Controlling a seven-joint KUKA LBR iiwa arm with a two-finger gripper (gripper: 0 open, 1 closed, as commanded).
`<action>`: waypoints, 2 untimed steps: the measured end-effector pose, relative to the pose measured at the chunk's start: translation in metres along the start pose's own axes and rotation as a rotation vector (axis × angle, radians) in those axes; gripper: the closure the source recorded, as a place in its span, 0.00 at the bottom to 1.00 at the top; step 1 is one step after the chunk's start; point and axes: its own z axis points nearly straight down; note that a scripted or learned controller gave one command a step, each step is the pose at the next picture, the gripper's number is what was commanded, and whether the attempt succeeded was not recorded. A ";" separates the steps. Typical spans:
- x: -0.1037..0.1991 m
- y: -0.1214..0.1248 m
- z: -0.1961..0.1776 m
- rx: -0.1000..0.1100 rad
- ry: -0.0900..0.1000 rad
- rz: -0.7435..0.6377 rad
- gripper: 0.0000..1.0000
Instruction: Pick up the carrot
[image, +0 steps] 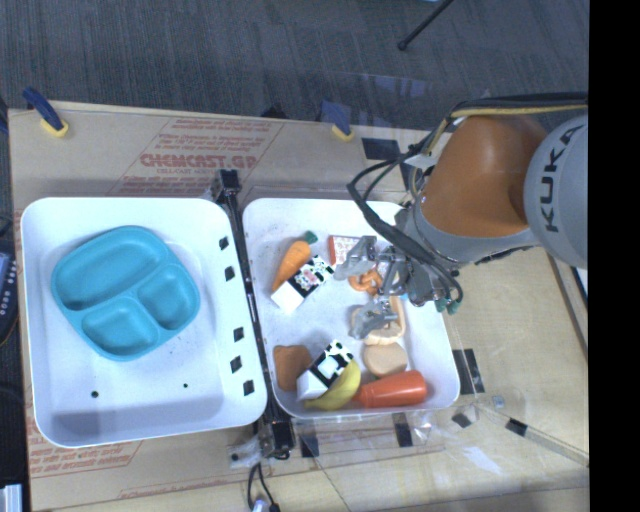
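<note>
1. End effector (372, 300) of the grey arm (500, 190) hangs low over the middle of the right bin (262, 225); whether it is spread or closed cannot be told from this slanted view, and no item can be seen gripped in it.
2. Just below it lies a pale round item (385, 357), with a red pepper (392, 390) at the bin's near wall.
3. Beside the pepper sits a yellow banana (338, 388), touching a black-and-white patterned block (325, 367) and near a brown piece (290, 365).
4. Carrot (293, 258) lies in the far left part of the right bin, tilted, well apart from the end effector and untouched by it; a second patterned block (303, 285) rests against its lower end.
5. A small red-and-white box (343, 247) sits to the carrot's right.
6. Left bin (60, 420) holds a blue divided plate (124, 290).
7. Both bins rest on a cardboard-covered worktop (180, 150).
</note>
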 end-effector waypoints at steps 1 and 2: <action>-0.066 -0.058 0.091 -0.003 0.007 0.023 0.00; -0.128 -0.037 0.133 -0.003 -0.001 0.086 0.00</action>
